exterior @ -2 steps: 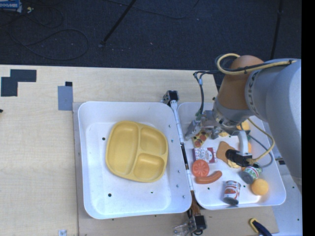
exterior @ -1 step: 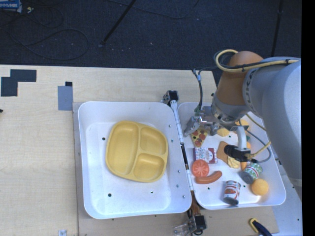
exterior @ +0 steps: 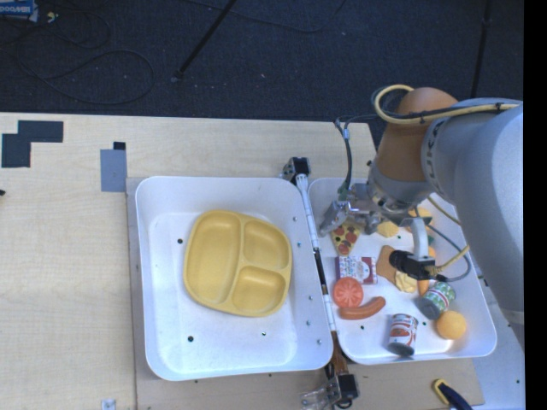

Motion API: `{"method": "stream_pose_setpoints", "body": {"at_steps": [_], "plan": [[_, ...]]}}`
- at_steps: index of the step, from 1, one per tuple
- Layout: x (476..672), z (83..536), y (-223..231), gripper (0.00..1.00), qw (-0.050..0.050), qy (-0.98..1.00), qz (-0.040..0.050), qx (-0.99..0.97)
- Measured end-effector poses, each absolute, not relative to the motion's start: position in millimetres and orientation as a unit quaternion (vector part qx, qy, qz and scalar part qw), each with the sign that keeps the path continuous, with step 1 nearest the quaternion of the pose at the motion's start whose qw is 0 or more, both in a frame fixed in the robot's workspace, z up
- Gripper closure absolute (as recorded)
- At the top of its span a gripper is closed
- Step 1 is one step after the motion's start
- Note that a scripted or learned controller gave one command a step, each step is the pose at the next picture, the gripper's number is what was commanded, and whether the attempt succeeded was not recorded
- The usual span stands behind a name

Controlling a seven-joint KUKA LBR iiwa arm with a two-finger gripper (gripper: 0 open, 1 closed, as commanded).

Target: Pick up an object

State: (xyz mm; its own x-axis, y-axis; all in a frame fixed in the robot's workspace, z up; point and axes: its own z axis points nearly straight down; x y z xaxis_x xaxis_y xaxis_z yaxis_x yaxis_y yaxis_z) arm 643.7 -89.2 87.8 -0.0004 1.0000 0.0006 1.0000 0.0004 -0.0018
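Tool (exterior: pixel 349 219) low over the far left corner of the right bin (exterior: pixel 480 348), just above a pizza slice (exterior: pixel 344 238); open or closed, cannot tell. Nearer the front: red-white packet (exterior: pixel 356 269), tomato (exterior: pixel 348 292), sausage (exterior: pixel 361 308), can (exterior: pixel 402 331), orange ball (exterior: pixel 451 324). Yellow divided plate (exterior: pixel 238 261) inside the left bin (exterior: pixel 171 357).

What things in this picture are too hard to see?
In the camera view:
- Right bin: its far right side is hidden under the grey arm.
- Can: the label is too small to read.
- Yellow-handled thing: cut off by the bottom edge.
- Yellow toy: partly covered by the arm's wrist.
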Motion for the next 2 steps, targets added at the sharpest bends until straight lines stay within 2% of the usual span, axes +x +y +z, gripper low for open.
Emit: {"method": "stream_pose_setpoints", "body": {"at_steps": [2], "plan": [[643.5,87.5,-82.5,0.0,0.001,-0.708,0.0007,-0.706]]}}
